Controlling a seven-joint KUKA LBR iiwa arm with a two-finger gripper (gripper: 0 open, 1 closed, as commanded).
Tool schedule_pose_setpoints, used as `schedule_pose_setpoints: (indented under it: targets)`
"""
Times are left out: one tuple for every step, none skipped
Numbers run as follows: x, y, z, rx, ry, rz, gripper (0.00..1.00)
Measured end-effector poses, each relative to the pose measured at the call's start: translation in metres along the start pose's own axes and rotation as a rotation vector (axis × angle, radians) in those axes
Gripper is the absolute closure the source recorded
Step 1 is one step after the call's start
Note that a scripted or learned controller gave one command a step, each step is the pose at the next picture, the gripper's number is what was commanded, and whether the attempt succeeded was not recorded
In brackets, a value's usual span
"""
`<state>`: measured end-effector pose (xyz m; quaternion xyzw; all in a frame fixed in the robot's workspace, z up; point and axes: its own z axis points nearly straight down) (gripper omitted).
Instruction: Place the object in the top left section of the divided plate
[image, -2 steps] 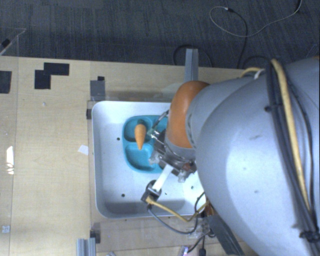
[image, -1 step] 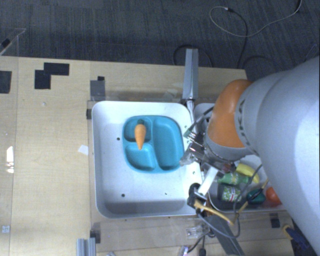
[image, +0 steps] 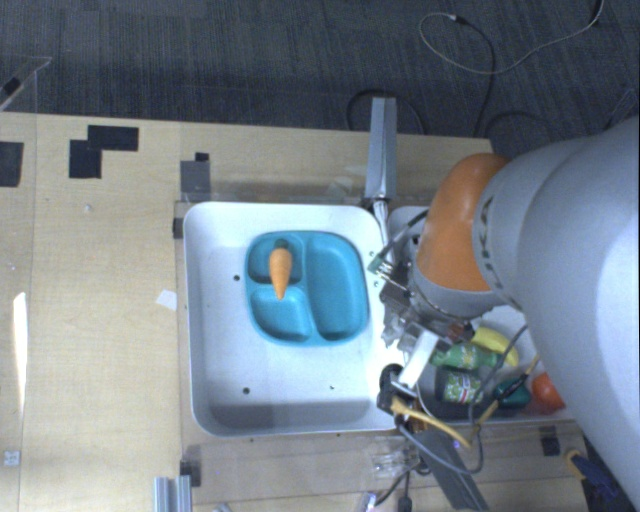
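A blue divided plate sits in the middle of the left white bin. An orange carrot lies in the plate's left side. Its thick end is in the top left section and its tip points down toward the divider of the lower left section. My gripper hangs below the orange-banded wrist over the left edge of the right bin, to the right of the plate and apart from the carrot. The wrist hides most of it.
Under the arm, the right bin holds a green bottle, a yellow object, a dark can and an orange ball. A metal post stands behind the wall between the bins.
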<state>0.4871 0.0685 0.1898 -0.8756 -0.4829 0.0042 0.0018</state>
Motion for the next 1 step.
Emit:
schedule_pose_setpoints:
  targets:
    - [0.0001,-0.0001,0.0,0.0,0.0,0.0,0.0]
